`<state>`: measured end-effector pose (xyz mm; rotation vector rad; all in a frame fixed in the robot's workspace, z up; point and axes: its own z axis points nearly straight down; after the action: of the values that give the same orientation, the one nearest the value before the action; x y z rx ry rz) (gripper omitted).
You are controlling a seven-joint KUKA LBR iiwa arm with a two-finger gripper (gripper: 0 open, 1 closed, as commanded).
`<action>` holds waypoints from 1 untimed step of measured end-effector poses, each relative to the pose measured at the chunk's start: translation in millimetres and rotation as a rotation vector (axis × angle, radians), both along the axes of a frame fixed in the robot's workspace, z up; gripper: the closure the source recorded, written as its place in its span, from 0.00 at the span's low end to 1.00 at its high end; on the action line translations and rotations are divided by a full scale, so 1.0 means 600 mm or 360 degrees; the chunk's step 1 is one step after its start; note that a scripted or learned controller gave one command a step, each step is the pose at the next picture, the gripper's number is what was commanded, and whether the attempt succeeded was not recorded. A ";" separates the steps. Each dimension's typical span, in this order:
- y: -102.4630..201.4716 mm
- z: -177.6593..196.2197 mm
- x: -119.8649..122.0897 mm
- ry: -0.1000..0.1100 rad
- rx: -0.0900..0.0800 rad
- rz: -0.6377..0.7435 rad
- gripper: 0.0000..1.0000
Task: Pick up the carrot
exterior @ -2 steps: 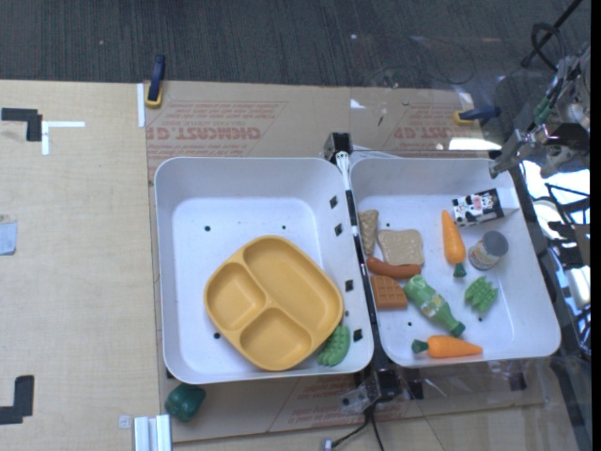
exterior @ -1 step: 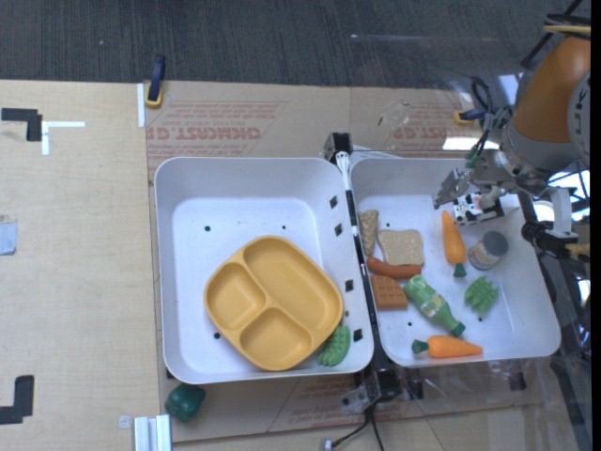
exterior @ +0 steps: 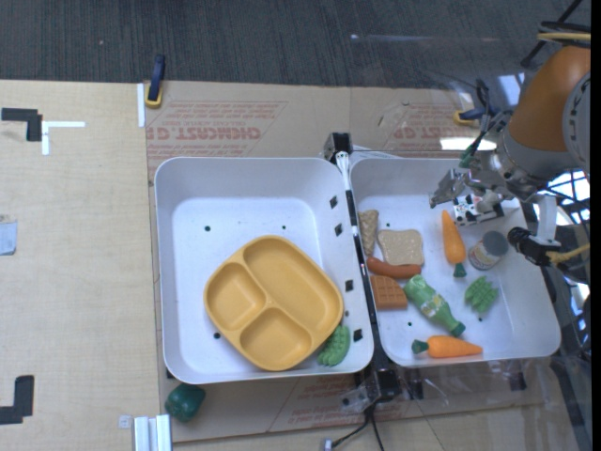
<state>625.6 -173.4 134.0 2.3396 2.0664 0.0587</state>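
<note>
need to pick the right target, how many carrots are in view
2, both in the right bin: one carrot lies near the gripper, the other carrot by the bin's near edge. None looks hidden.

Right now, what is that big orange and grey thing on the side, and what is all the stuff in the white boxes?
That is a robot arm, seen by a camera looking down from above. Its gripper works like a hand and hangs over the right bin, near a carrot. Nothing is seen between its fingers. That bin has toy food: a second carrot, bread, a sausage, a green bottle. The left bin has a yellow plate. Its job is picking up a carrot.
</note>
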 end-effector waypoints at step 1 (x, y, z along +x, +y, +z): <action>0.023 -0.019 -0.008 -0.0042 0.0012 -0.0218 0.00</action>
<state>620.8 -159.3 122.4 2.4636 1.8920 0.0941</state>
